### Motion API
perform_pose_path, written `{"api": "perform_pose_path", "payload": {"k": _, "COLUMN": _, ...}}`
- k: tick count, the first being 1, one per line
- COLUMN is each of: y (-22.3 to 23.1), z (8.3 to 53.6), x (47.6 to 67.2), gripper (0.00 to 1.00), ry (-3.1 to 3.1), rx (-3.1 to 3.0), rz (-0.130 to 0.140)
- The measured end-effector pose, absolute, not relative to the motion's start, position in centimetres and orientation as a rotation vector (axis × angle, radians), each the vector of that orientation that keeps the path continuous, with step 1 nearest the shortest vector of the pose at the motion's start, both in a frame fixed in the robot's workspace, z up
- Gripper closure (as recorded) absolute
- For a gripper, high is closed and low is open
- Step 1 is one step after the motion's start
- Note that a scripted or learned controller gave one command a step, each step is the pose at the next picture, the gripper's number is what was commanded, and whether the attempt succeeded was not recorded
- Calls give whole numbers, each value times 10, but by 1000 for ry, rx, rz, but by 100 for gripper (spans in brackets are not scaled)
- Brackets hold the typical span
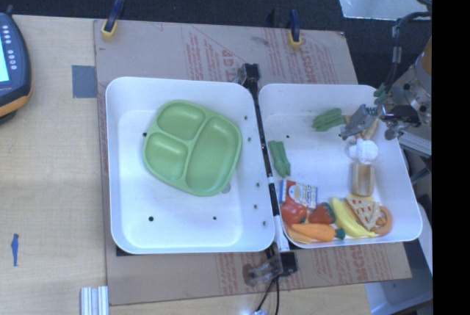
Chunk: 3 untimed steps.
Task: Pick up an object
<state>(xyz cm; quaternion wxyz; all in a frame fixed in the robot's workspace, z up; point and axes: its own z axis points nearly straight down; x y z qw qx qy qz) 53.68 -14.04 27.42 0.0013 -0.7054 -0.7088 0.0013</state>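
Observation:
My gripper [367, 125] hangs over the far right part of the right bin [294, 97], reaching in from the right edge. Just in front of it lies a white rounded toy [363, 151], and a green pea pod [327, 118] lies just to its left. Nearer the front are a tan bread piece [361, 178], a yellow banana [344, 218], a waffle slice [365, 211], a carrot [312, 232], a red tomato [293, 212], a strawberry [321, 215], a printed packet [299, 194] and a green pickle [279, 157]. Nothing can be seen held in the gripper.
The left bin [128, 225] holds a green divided plate [192, 147]. A black divider strip [262, 152] runs between the bins. Clamps [294, 31] hold the cardboard sheet at the back. A handheld pendant [11, 64] lies at the far left of the bench.

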Motion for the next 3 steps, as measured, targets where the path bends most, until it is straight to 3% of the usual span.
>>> {"api": "perform_pose_path", "payload": {"k": 1, "y": -161, "z": 213, "x": 535, "gripper": 0, "ry": -2220, "rx": -2214, "rz": 11}}
{"api": "perform_pose_path", "payload": {"k": 2, "y": -146, "z": 205, "x": 472, "gripper": 0, "ry": -2219, "rx": -2211, "rz": 9}}
{"api": "perform_pose_path", "payload": {"k": 3, "y": -182, "z": 113, "x": 474, "gripper": 0, "ry": -2218, "rx": -2213, "rz": 10}}
